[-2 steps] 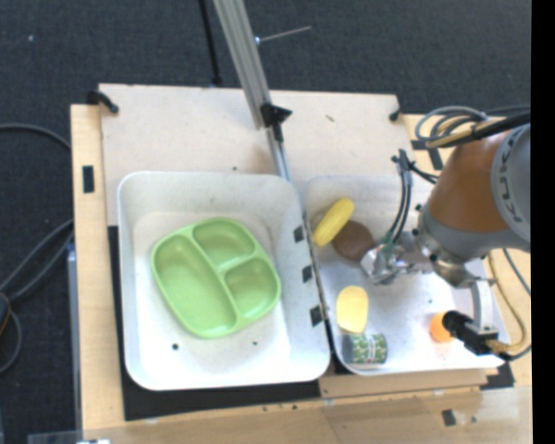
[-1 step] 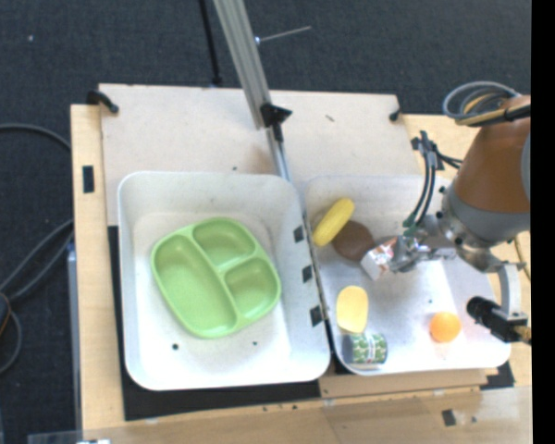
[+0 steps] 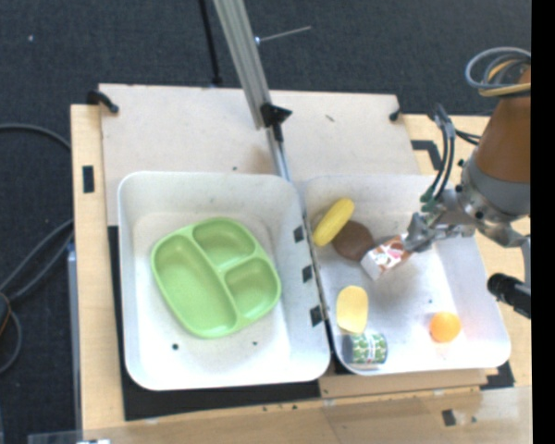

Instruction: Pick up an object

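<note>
My gripper (image 3: 400, 248) reaches in from the right over the right bin (image 3: 472, 276). A small white and red packet (image 3: 385, 258) sits tilted between its fingertips, and the fingers are shut on it. Just left of the packet lies a brown round object (image 3: 353, 240), touching a yellow banana-shaped object (image 3: 334, 221). Lower in the same bin are a pale yellow piece (image 3: 352, 308), a green and white can (image 3: 368, 348) on its side, and an orange ball (image 3: 445, 326).
The left bin (image 3: 139, 340) holds a green divided plate (image 3: 216, 276). A metal pole (image 3: 245, 54) slants up from the bins' shared back edge. Bare bin floor shows right of the packet, between it and the orange ball.
</note>
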### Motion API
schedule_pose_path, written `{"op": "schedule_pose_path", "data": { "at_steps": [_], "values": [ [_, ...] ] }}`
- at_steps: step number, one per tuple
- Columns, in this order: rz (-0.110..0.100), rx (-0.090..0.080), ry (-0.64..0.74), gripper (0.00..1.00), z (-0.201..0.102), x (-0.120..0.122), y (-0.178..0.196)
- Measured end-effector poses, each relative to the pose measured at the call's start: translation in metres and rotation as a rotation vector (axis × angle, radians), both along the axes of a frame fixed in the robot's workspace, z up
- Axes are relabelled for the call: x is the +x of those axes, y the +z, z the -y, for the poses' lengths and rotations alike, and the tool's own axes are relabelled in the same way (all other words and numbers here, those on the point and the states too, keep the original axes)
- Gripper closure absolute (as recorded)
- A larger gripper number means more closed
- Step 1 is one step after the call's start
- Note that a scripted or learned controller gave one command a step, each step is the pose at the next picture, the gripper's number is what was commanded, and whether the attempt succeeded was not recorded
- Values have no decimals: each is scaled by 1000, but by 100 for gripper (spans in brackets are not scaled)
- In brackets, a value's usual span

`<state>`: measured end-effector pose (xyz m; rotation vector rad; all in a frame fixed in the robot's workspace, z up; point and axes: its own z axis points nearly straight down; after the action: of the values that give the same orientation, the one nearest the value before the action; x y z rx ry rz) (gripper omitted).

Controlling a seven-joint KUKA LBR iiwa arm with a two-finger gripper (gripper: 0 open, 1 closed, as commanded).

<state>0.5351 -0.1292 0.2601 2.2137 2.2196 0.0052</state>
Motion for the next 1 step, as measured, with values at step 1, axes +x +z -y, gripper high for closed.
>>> {"op": "schedule_pose_path", "data": {
  "at_steps": [1],
  "values": [
    [-5,3,4,100,-52,16,-3]
  ]
}}
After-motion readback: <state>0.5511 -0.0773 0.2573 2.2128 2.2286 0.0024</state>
